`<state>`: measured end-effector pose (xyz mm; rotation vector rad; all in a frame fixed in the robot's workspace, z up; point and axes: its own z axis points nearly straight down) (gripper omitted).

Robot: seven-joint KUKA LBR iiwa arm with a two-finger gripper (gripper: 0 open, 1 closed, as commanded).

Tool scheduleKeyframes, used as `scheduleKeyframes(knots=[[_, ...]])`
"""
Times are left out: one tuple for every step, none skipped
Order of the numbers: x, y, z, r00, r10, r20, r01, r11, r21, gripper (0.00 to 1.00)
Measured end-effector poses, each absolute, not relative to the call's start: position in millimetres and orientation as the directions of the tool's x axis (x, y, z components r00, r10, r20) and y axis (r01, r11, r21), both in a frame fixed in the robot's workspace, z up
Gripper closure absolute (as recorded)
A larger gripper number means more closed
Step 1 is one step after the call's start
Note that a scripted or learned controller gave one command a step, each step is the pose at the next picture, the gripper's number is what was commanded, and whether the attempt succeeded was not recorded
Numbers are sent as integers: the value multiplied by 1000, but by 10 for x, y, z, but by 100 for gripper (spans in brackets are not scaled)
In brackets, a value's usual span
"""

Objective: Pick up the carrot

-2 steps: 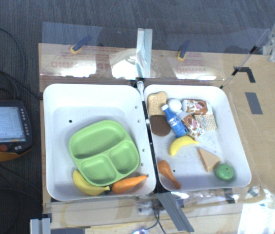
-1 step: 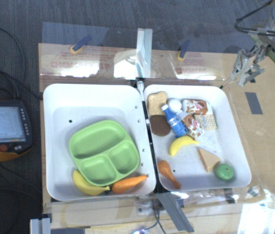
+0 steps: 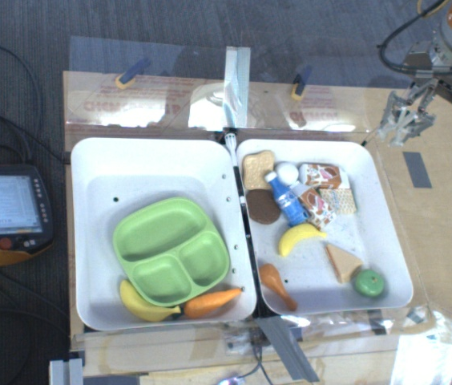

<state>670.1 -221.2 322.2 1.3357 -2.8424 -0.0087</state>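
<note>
Camera view: the carrot lies in the left bin, at the lower middle of the frame, against the bin's near wall and close to the divider between the two bins. It sits wedged just beside the lower edge of the green divided plate, with a banana touching its blunt end. Probably the plate takes most of the floor, so the loose items have settled in the narrow strip along the wall. The carrot's long axis runs nearly left to right across the frame, tilted slightly, with the thin tip pointing right and a little up, towards the divider, and the thick end pointing left towards the banana.

The gripper hangs at the upper right of the frame, outside the right bin and over the bare worktop, well apart from the carrot. Whether it is closed or spread cannot be told here. A grasp would likely need to come across the carrot's width, with little room beside the plate and wall.
</note>
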Motion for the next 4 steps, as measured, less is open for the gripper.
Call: scheduleKeyframes(knots=[[6702,-2211,3224,-195,-981,-5,-981,195,2,100],[6628,-2215,3430,79,-997,-6,-997,-79,1,100],[6691,-2083,3181,363,-932,-10,-932,-363,3,100],[6492,-2135,3646,640,-768,-7,-768,-640,-3,100]])
